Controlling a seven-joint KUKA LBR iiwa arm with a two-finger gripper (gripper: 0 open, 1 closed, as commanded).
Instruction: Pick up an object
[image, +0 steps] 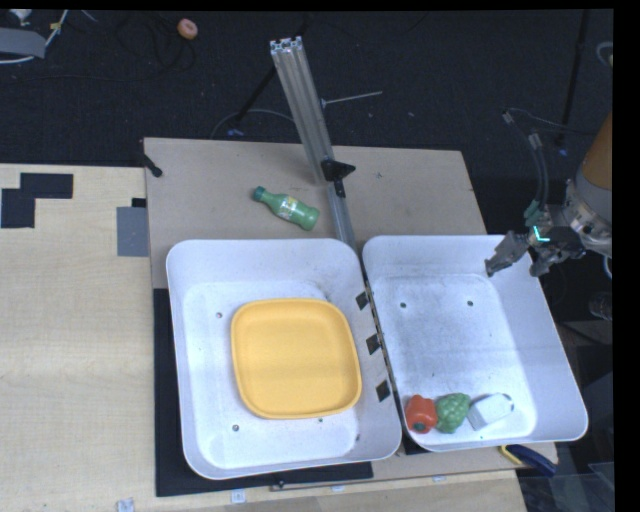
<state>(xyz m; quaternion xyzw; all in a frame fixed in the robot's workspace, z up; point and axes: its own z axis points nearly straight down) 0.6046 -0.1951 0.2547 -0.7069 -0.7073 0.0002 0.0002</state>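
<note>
Early stage of the pick: the end effector (522, 255), spread apart and grasping nothing, hangs above the right bin's (560, 340) far edge, while the red toy (420, 413), green toy (452, 411) and white block (491, 409) lie ungrasped well below it at the near wall.

Two bins sat side by side in the lower half of the frame. The left bin (190, 300) held a square plate (295, 357) at its middle. In the right bin (450, 310), three small things lay in a row at the lower edge: a tomato-like toy (420, 414) leftmost, a leafy toy (452, 411) touching it, a block (490, 410) rightmost. Above the left bin, a bottle (286, 208) lay on the board (400, 190), left of a slanted rail (310, 100). The gripper (527, 250) hung at the right bin's upper right corner.
</note>
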